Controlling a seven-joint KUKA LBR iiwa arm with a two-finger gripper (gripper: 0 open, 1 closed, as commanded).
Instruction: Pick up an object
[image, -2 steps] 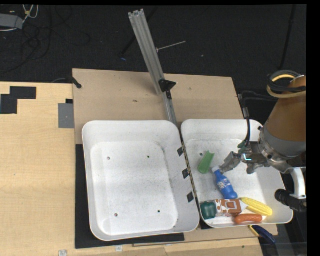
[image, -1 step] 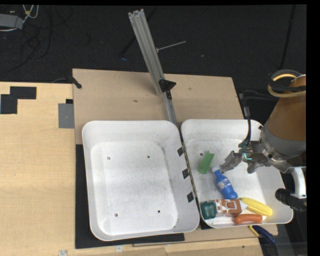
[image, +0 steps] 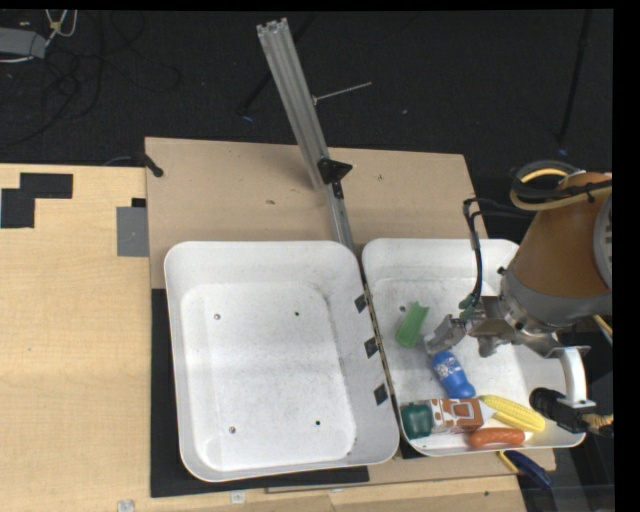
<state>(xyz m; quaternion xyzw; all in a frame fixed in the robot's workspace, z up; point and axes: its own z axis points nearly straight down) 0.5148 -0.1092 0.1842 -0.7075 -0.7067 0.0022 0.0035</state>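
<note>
In the camera view, the arm's jaws (image: 447, 335) reach into the right bin (image: 440, 262) from its right side, poised just above the top of a blue bottle (image: 454, 375); whether they are open or closed cannot be told. A green block (image: 411, 324) lies just beside them toward the bin's middle. Along the near edge sit a small box (image: 440, 415), a yellow corn cob (image: 513, 411) and a red sausage (image: 495, 437). The left bin (image: 190, 300) adjoins.

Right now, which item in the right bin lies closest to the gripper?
The blue bottle, its top just under the gripper; the green block sits apart, leftward.
</note>
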